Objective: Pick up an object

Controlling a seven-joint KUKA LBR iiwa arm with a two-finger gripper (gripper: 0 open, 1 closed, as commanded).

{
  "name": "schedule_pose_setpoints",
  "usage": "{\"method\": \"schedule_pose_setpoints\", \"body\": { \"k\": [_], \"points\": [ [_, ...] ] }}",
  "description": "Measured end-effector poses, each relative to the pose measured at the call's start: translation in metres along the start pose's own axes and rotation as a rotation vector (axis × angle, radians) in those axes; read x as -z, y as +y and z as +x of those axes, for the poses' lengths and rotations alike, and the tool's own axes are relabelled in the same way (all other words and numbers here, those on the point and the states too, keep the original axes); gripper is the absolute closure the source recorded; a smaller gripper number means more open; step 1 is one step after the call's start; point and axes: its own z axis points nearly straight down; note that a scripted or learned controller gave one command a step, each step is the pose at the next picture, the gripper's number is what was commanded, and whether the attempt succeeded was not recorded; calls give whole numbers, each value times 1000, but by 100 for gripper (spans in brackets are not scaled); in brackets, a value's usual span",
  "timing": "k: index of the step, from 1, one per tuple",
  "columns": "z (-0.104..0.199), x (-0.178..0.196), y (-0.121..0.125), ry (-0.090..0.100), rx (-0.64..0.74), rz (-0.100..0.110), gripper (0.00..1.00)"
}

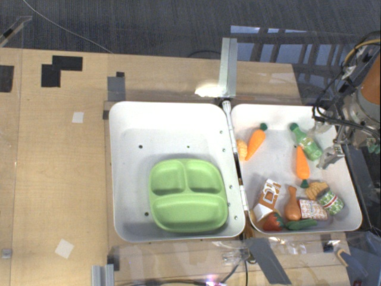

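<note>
The gripper (331, 155) hovers at the right bin's (274, 115) right wall; whether it is open I cannot tell. The green bottle (306, 140) lies just left of it.

Up top, dark grey carpet (119, 11) runs across the floor, with a thin pale cable (53, 21) snaking over it. Below sits the light wooden bench (53, 177), black squares (59, 69) marking its left side. A metal post (228, 64) stands at the back edge.
</note>
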Motion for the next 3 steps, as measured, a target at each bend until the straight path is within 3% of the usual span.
{"method": "schedule_pose_setpoints", "body": {
  "k": [1, 2, 3],
  "points": [
    [-35, -86, -2, -28, 115, 9, 0],
    [-28, -93, 5, -38, 57, 9, 0],
    [-17, -109, 20, -4, 25, -1, 0]
  ]
}}
